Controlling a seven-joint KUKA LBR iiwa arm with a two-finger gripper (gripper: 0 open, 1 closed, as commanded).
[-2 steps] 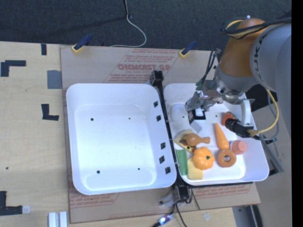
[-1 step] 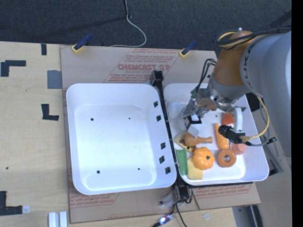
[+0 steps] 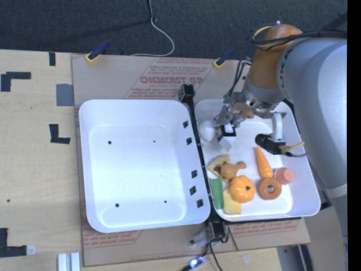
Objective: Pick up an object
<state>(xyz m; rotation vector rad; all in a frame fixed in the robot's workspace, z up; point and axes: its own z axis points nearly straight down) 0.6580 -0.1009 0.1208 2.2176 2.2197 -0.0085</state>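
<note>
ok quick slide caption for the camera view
Arm's pincer low in the right bin, near a white egg, with toy food below; left bin beside it.

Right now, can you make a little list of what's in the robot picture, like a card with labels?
left bin: white, bare floor showing
right bin: white, holds toy food
gripper: low over the right bin's far-left corner, beside a white egg
toys: carrot, pumpkin, donut, chicken leg, green stick
held: nothing seen between the fingers
arm: reaches in from the right
</note>
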